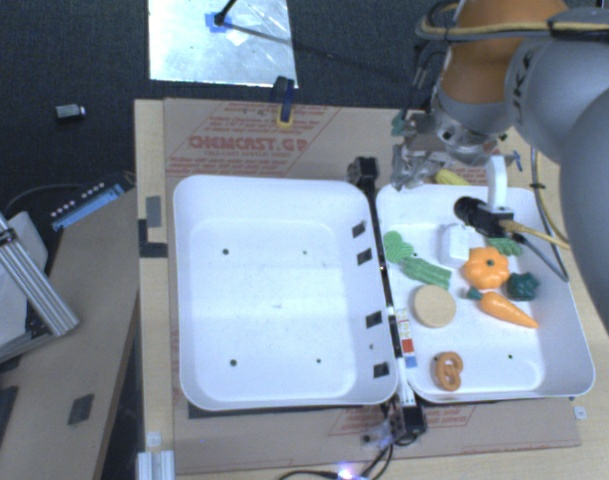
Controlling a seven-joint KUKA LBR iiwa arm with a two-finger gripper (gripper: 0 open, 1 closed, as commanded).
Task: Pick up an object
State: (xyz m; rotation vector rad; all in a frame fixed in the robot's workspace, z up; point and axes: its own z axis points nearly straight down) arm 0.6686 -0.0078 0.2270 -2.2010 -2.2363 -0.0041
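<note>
Right bin (544,363), near to far. Pretzel (446,370) lies near-left, close to the near rim, with bare floor to its right reaching the near-right corner. Cookie (434,306) sits past it, just beside the left wall. Carrot (506,309) lies right of the cookie, tip pointing right, with a gap between the two. Broccoli (524,286) touches or nearly touches the carrot's far side, and open floor runs from it to the right rim. Pumpkin (484,266) is just left of the broccoli, right at the carrot's top. Green pod (416,265) lies mid-left, slanted, near the left wall and just far of the cookie. White block (454,240) sits between the pod and the pumpkin, further back. Banana (449,177) is at the far rim.

Gripper (412,173) hangs over the bin's far-left corner, left of the banana and near the rim. Nothing shows in its grasp, and how far open it is can't be told.

Left bin (274,298): white floor, rims all exposed. Black clips (374,319) run along the edge shared by the bins.
</note>
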